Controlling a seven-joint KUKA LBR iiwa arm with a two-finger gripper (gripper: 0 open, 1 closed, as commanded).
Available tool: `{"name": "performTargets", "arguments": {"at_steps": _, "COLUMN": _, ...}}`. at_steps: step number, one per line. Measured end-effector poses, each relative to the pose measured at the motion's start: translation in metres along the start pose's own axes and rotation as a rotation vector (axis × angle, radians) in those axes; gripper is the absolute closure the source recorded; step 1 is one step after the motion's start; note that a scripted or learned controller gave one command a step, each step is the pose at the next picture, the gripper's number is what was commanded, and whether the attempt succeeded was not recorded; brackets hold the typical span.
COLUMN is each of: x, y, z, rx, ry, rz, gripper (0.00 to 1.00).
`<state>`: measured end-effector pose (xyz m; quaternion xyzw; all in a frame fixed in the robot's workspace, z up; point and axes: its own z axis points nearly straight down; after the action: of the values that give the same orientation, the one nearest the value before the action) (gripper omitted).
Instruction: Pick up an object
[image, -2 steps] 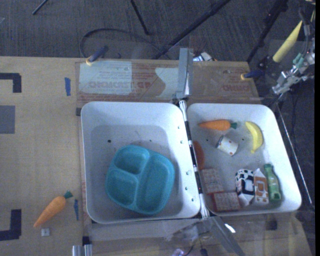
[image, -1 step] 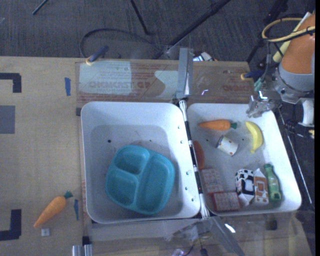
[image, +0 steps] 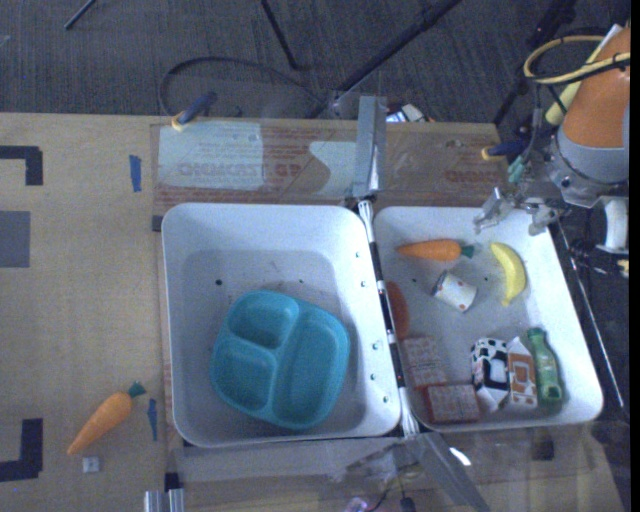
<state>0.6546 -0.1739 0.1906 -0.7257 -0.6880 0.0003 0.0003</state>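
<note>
My gripper (image: 516, 212) hangs above the far edge of the right bin (image: 580, 300), its two fingers spread open with nothing between them. Below it in that bin lie an orange carrot (image: 432, 250), a yellow banana (image: 510, 272) and a small white cup (image: 455, 291) on its side. Nearer the front stand a black-and-white carton (image: 489, 366), an orange-and-white carton (image: 520, 374) and a green bottle (image: 545, 366). Two reddish waffle-like squares (image: 428, 362) lie at the front left, and a red piece (image: 397, 306) rests against the left wall.
The left bin (image: 190, 250) holds a blue divided plate (image: 280, 358). A second carrot (image: 100, 422) lies on the bench left of the bins. A metal divider (image: 366, 150) and taped cardboard run behind the bins. Cables hang near the arm at top right.
</note>
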Motion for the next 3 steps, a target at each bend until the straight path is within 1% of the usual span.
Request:
{"name": "performTargets", "arguments": {"at_steps": 1, "x": 0.043, "y": 0.01, "z": 0.094, "rx": -0.004, "ry": -0.001, "rz": 0.044, "gripper": 0.0}}
{"name": "performTargets", "arguments": {"at_steps": 2, "x": 0.056, "y": -0.067, "z": 0.104, "rx": -0.004, "ry": 0.001, "rz": -0.074, "gripper": 0.0}}
{"name": "performTargets", "arguments": {"at_steps": 3, "x": 0.071, "y": -0.117, "z": 0.103, "rx": -0.006, "ry": 0.0, "rz": -0.063, "gripper": 0.0}}
